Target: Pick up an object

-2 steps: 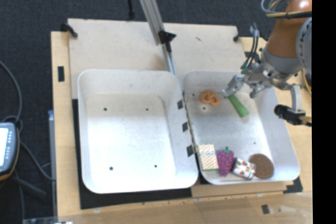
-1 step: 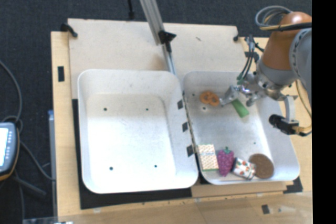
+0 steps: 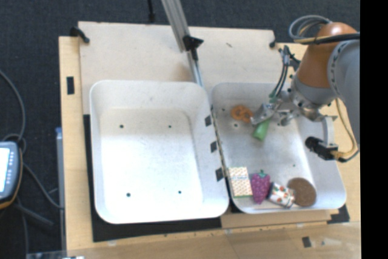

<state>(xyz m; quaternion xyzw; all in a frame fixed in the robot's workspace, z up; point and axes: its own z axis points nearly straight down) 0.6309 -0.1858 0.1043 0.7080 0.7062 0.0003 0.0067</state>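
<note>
Pincer [image 3: 265, 120] low in the right bin [image 3: 315, 148], gripping the top of 1 green object [image 3: 261, 130] beside an orange piece [image 3: 242, 113]; the hold looks shallow, so the object could slip out on lifting.

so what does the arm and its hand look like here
The arm is grey with a rounded orange band above the wrist. Grey cables loop over its top and a thin dark cable runs down its right side to a black connector. The hand is small, metallic grey with dark parts.
</note>
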